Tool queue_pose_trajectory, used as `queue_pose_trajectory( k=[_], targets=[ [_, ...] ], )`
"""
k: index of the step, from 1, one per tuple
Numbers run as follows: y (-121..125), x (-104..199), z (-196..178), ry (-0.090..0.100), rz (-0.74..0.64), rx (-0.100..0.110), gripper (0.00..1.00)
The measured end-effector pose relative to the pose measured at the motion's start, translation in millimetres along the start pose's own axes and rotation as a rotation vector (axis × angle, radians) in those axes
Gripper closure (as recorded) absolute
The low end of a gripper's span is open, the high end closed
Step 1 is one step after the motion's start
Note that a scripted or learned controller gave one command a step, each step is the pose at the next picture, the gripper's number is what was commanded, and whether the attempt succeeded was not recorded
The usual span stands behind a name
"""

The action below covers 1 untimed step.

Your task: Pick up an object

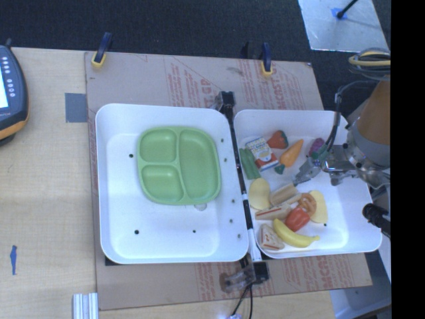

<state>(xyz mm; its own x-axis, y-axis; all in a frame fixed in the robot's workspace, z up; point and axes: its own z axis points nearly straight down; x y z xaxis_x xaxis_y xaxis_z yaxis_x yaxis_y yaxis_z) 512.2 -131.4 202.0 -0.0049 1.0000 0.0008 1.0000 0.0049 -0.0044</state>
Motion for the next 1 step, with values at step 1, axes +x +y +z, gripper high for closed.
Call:
queue_pose_trajectory(
  k=[1],
  targets=[
    [58.1,-7.2,116.4,-0.001,-0.005,0.003,0.0]
  ],
)
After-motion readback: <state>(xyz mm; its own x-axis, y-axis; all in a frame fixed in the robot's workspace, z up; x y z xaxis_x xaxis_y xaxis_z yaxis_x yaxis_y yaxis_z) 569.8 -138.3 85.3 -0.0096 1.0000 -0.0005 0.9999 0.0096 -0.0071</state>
